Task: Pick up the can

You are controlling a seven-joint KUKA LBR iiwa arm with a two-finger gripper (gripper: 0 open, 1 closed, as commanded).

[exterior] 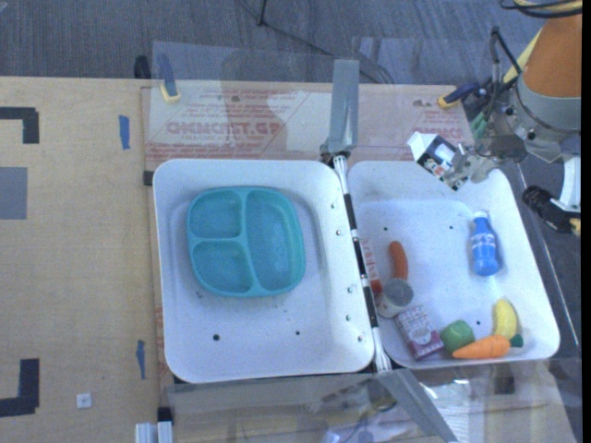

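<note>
Can [398, 294] lies well apart from pincer [459, 171].

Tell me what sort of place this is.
Probably a robot test bench: two shallow white bins on a wooden bench, toy food like an orange plastic carrot, and a grey-and-orange arm.

Left bin [185, 340]: white, containing a teal divided plate [247, 241]. Right bin [434, 220]: white, containing a blue bottle [484, 245], a grey-topped can [398, 293], a yellow banana [504, 318], an orange carrot [480, 347] at 5 o'clock
</note>
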